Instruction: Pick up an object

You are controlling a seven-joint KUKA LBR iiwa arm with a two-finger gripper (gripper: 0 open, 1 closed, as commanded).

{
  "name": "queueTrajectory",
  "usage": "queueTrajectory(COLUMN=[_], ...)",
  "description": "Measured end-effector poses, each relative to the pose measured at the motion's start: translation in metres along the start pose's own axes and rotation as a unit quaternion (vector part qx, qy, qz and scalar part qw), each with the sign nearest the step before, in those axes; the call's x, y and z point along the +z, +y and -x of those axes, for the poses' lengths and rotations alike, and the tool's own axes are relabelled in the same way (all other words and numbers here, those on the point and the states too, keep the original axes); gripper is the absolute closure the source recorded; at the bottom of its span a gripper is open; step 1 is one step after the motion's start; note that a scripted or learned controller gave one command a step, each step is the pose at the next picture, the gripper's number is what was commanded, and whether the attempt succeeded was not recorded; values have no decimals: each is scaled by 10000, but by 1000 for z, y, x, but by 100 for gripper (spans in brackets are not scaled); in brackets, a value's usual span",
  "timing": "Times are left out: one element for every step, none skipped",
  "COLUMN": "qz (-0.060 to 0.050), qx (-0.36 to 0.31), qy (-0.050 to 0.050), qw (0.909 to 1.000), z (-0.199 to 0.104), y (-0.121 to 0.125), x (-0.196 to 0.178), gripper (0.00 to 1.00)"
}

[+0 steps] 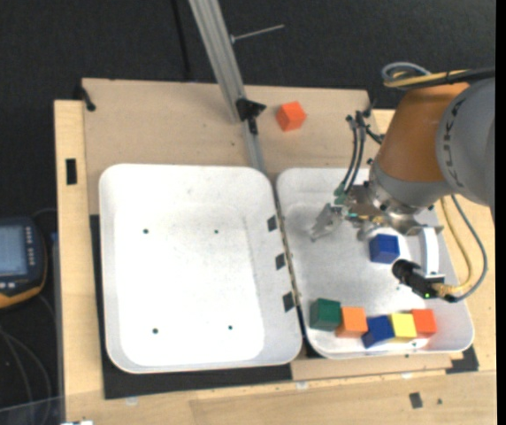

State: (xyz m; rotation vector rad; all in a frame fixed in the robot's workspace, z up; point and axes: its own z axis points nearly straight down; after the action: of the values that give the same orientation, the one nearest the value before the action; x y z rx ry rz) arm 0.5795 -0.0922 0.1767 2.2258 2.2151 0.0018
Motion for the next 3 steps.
queueTrajectory(qz=[22,-23,105], qx=[-45,15,-42], qy=[-4,-20,-61], qw=[10000,10000,9999], z=[-11,70,110], y=[46,23,9], x=[-22,11,52], gripper=[0,0,0])
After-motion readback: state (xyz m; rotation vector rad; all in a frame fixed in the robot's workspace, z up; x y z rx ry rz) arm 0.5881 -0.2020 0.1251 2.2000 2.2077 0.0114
